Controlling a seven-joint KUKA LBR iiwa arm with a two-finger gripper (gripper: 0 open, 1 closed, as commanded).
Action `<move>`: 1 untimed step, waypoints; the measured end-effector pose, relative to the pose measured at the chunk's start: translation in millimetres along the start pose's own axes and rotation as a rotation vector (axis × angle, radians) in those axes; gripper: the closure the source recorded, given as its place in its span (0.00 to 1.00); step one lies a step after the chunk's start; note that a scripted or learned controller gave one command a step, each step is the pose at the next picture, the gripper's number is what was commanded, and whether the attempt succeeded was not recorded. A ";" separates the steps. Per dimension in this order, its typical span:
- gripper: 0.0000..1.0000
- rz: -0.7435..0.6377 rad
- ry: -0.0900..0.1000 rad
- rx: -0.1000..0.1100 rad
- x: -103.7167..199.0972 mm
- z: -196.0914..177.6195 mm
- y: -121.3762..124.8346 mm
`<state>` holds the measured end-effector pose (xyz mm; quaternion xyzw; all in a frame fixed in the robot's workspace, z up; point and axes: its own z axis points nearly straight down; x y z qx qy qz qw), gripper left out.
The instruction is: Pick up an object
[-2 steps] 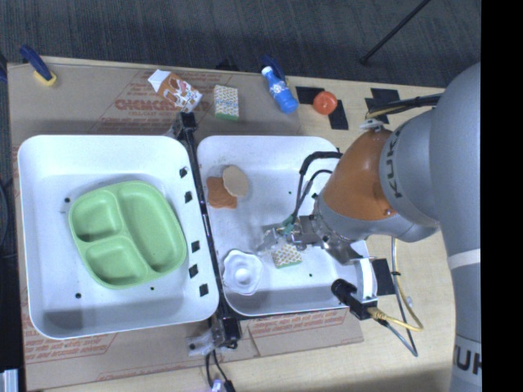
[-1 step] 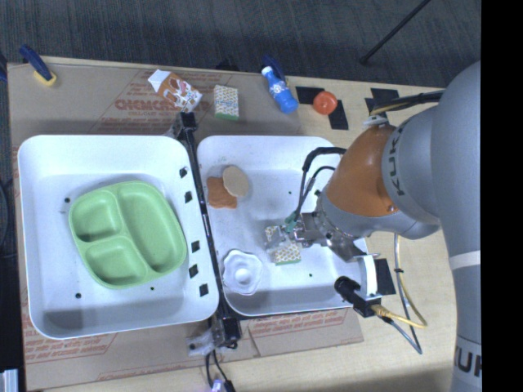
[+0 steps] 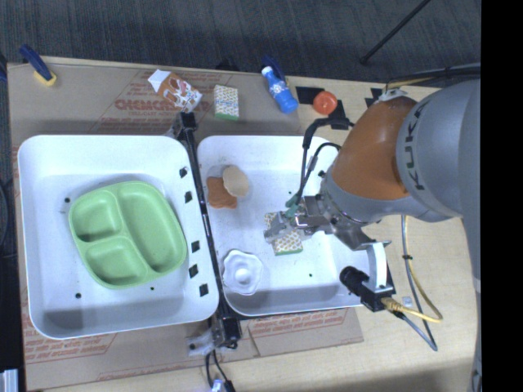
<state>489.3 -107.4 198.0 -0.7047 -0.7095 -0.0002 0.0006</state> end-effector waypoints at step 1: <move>1.00 -0.004 0.000 0.002 86.5 -16.8 -12.1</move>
